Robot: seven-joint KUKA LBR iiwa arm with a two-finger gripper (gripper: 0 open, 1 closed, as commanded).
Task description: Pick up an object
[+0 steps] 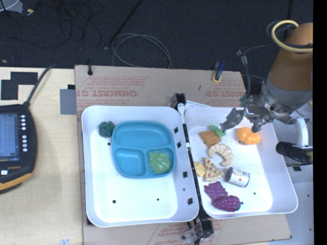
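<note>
My gripper (243,120) hangs over the back of the right bin (278,185), its two fingers spread open with nothing between them. An orange toy fruit (249,136) lies just below the right finger. A small green piece (217,130) and a brown cracker (209,138) sit below the left finger. Further forward in the same bin are a croissant (221,153), a yellow pizza slice (210,168), a small can (237,177), purple grapes (215,190) and a purple eggplant (226,203).
The left bin (102,198) holds a blue divided plate (138,147) with a green lettuce leaf (159,162) in one compartment, and a dark green lump (106,129) beside the plate. A teach pendant (13,144) lies at far left. Cables run across the back.
</note>
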